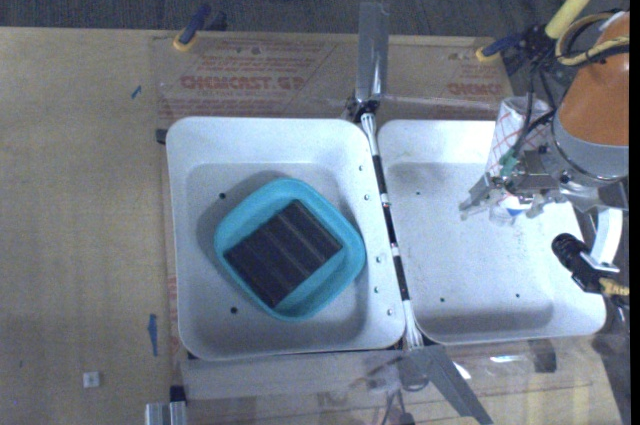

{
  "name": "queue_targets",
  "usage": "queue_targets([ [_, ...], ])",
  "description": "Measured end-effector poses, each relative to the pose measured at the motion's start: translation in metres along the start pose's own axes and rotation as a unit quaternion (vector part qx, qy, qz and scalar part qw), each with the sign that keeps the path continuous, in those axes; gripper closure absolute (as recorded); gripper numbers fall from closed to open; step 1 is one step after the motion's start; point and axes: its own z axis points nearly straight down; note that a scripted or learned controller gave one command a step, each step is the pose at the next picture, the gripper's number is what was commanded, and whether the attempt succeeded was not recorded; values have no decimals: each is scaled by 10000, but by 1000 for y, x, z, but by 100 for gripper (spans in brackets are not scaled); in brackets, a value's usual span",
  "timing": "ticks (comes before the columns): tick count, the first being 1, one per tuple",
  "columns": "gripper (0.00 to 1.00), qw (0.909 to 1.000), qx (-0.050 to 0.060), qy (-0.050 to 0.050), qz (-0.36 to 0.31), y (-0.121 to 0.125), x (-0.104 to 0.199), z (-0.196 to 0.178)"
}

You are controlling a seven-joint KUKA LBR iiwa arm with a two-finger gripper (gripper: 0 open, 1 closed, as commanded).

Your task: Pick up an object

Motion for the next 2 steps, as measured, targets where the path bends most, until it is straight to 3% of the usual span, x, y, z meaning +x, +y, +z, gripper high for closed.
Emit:
queue_targets([
  [1, 0, 10000, 0, 0, 0, 0, 0, 0],
  [2, 0, 9999, -19, -12, 163, 56, -76, 16],
])
